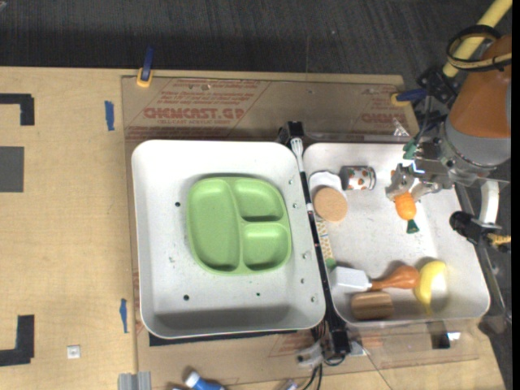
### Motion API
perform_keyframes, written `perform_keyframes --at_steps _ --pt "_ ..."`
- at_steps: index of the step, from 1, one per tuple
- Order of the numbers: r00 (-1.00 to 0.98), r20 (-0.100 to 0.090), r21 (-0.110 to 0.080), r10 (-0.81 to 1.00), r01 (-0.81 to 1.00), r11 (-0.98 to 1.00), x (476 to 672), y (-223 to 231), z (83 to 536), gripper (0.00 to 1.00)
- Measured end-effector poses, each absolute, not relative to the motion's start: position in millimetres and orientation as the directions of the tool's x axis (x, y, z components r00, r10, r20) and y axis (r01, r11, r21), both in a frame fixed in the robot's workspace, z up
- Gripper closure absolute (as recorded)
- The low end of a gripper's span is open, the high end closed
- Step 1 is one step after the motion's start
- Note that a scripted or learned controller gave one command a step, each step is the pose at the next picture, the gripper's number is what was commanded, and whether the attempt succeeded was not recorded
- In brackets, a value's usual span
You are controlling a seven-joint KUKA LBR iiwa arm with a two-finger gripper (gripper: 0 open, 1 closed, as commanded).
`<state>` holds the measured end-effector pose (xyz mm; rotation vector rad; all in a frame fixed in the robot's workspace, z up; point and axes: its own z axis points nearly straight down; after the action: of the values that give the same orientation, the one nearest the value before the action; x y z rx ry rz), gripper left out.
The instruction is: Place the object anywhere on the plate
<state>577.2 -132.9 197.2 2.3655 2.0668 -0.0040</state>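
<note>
Pincer [404, 187] gripping orange carrot toy [406, 208] above right bin [471, 299], green plate [239, 223] in left bin [154, 218]

Bench [65, 242]: tan board surface, spanning the frame below a dark floor strip along the top. Bore two shallow white bins side by side: left bin [154, 242] at centre, right bin [463, 242] toward the right edge. Black tape marks [20, 108] sat at far left, blue tape pieces [109, 114] near the left bin, and printed cardboard [203, 108] lay above the bins.
</note>
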Motion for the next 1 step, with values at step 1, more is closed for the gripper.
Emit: perform_keyframes --at_steps 1 --pt "0.158 0.002 0.005 0.987 0.987 -0.158 566.0 -65.7 265.3 1.00"
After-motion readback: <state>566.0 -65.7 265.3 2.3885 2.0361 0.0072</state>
